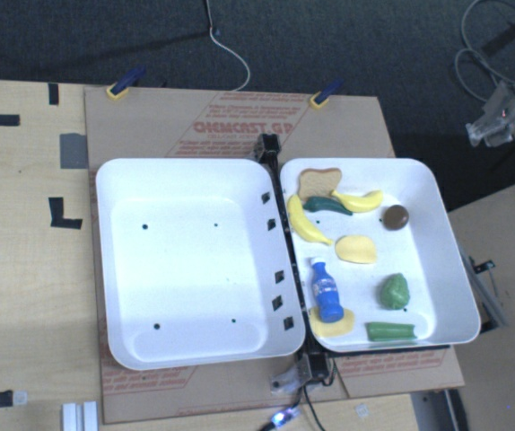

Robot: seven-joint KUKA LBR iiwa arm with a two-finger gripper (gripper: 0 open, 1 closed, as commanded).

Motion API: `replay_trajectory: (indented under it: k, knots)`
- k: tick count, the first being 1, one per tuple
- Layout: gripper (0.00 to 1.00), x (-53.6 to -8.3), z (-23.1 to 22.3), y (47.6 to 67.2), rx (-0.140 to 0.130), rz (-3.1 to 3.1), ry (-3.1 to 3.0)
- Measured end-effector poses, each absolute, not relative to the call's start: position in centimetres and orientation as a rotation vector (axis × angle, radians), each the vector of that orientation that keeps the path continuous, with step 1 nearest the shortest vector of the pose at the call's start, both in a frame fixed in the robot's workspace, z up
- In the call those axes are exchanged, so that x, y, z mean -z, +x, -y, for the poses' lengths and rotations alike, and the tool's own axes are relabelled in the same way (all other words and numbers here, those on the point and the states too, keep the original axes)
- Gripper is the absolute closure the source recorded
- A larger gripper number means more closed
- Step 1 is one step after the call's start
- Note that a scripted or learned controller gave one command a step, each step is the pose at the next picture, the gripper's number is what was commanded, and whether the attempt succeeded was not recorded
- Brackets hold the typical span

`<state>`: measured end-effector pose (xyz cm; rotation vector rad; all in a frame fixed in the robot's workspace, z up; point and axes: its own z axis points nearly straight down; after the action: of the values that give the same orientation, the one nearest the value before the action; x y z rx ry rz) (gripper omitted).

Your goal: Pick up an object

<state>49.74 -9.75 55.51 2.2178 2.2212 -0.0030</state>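
Candidate objects all lie in the right shallow white plastic bin (pixel 446 268). Landmark is the blue plastic bottle with a white cap and label (pixel 327 293), lying near that bin's left wall with its cap pointing away from the camera.

- Flat pale-yellow piece (pixel 338 322): under the bottle's base, touching it.
- Smooth yellow oval, lemon-like (pixel 356 250): just beyond the bottle, to its right, apart from it.
- Curved yellow banana-shaped piece (pixel 304 223): beyond the bottle, against the left wall.
- Dark green elongated pod (pixel 327 206): farther back, touching the top of that banana-shaped piece.
- Second yellow banana shape (pixel 363 201): just beside the pod's right end.
- Tan bread-slice shape (pixel 318 182): farthest from the bottle, at the back left corner.
- Dark brown ball (pixel 394 216): back and right of the bottle, standing alone.
- Rounded, lumpy green piece (pixel 395 291): level with the bottle, well to its right, open floor around it.
- Straight green cylinder (pixel 390 331): right of the bottle's base, lying along the near wall.

Room: the left-side items crowd the wall; the ball and the lumpy green piece have bare floor on all sides. Bin walls are low, rounded and glossy.

The left shallow white bin (pixel 118 241), left of the bottle, shows a smooth floor with small dark dots. Both bins sit on a brown cardboard sheet (pixel 231 128) on the pale wood bench (pixel 24 268).

The grey gripper (pixel 495 119) is blurred, far back and right of the bottle, outside the bin; whether it is open or closed cannot be told.
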Motion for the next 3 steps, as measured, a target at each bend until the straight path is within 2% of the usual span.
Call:
replay_trajectory:
  k: [1,2,3]
  knots:
    - [0.00,-55.5,9.7,49.7,0.003,-2.221,2.218]
    - [1.00,-56.5,9.8,49.8,0.004,-2.220,2.217]
    - [0.00,-56.5,9.8,49.8,0.005,-2.221,2.218]
